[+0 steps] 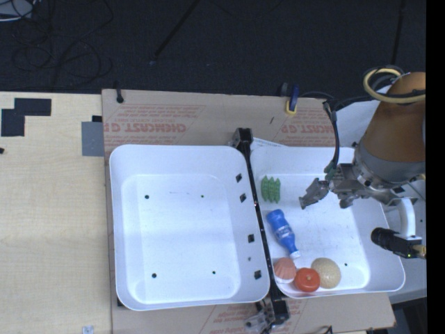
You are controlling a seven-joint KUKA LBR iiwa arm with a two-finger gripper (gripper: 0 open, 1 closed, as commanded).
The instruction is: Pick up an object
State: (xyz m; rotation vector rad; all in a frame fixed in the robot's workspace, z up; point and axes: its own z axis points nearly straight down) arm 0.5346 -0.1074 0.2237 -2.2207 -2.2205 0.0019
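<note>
The right bin (386, 281) holds several small objects. A green ridged piece (270, 188) lies near its left wall, and a blue bottle with a white cap (281, 232) lies below it. At the front sit a pink-and-white piece (284, 268), a red ball (306, 279) and a beige ball (327, 272), close together. My gripper (327, 197) hangs over the middle of the right bin, to the right of the green piece and the bottle. It is open with nothing between its fingers.
The left bin (115, 221) sits beside the right one, with a black divider strip (252, 207) between them. Both rest on brown cardboard (181, 120). The grey and orange arm (396, 134) covers the right bin's far right side.
</note>
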